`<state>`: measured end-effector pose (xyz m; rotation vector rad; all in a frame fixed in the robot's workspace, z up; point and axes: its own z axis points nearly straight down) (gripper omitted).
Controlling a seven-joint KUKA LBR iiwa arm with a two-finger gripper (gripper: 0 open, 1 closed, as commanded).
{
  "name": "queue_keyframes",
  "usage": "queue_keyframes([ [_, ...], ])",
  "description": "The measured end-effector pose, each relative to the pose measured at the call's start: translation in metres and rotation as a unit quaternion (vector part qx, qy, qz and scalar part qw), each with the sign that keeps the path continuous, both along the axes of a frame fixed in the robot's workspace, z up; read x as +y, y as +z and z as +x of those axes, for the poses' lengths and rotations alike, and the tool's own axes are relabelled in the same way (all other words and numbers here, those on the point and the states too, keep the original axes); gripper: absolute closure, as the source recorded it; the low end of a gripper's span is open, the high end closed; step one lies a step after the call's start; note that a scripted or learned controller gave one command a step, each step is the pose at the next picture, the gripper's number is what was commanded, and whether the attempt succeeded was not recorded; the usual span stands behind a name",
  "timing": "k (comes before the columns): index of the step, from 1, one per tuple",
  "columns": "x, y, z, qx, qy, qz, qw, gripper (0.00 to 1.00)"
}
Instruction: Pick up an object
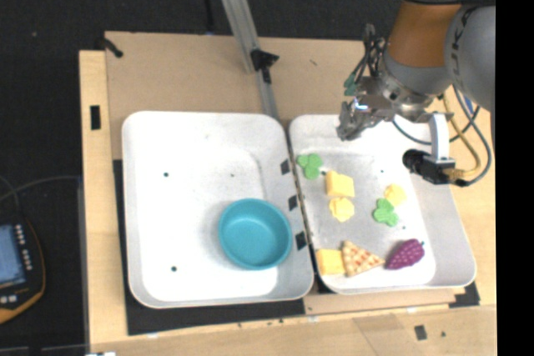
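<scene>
Seven toy foods crowd the right bin (434,204); blue bowl (254,233) left

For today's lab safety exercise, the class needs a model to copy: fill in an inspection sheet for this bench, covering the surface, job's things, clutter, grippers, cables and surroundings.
Surface: tan bench bearing two white bins, left bin and right bin, side by side.
Job's things: in the right bin, green pieces, yellow blocks, pizza slice, purple grapes; in the left bin, a teal bowl.
Clutter: nothing seen.
Grippers: gripper above the right bin's far edge, holding nothing visible; jaws' state unclear.
Cables: loose cables hang off the wrist.
Surroundings: slanted metal pole; handheld pendant at the view's left.
</scene>
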<state>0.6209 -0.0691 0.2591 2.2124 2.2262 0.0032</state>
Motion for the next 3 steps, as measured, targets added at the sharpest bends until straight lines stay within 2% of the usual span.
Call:
queue_keyframes([
  [1, 0.053, 0.003, 0.022, 0.0, 0.001, 0.0007, 1.0, 1.0],
  [2, 0.109, 0.006, 0.031, 0.001, 0.001, 0.0008, 1.0, 1.0],
  [3, 0.152, -0.008, 0.049, 0.001, -0.001, 0.0, 1.0, 1.0],
])
